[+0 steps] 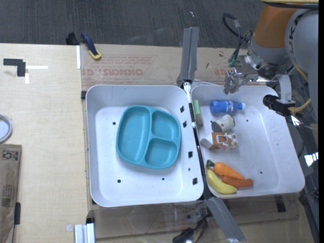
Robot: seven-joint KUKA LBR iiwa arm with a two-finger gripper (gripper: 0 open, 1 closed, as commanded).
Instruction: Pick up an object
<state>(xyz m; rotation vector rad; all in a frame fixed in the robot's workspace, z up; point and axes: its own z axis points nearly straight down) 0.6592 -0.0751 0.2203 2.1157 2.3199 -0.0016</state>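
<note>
I see the blue bottle (226, 106) lying near the top of the right bin (273, 156), carrot (230, 171) and banana (220, 183) lower down. My gripper (233, 82) hovers just above the bottle, empty; its opening I cannot tell.

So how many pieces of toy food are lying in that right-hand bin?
2: a carrot and a banana, touching each other in the near left corner of the right bin. Others could be hidden among the small things further back.
</note>
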